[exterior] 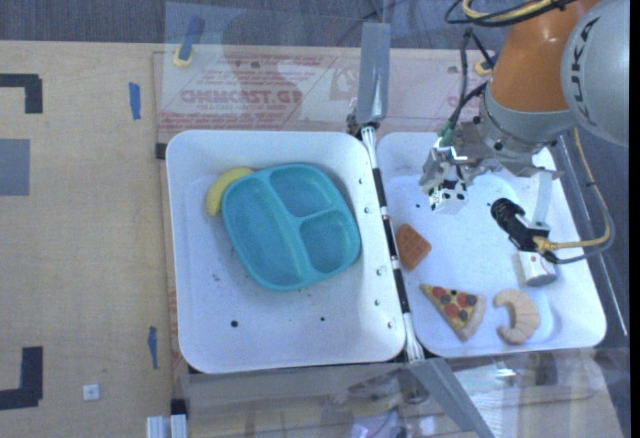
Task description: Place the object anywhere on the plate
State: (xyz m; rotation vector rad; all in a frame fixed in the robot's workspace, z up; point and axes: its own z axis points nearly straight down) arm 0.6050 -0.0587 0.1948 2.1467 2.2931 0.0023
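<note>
A blue three-compartment plate (290,224) lies in the left bin, with nothing on it. A yellow banana (220,186) pokes out from under the plate's upper left edge. In the right bin lie an orange chunk (412,246), a pizza slice (455,309) and a tan croissant (518,315). My gripper (443,188) hangs over the upper left part of the right bin, above and to the right of the orange chunk. Nothing shows between its tips.
The left bin (200,306) and right bin (585,326) meet along a central rim (385,236). A black and white cable part (522,236) hangs from the arm over the right bin. A clear panel (260,86) lies behind the bins.
</note>
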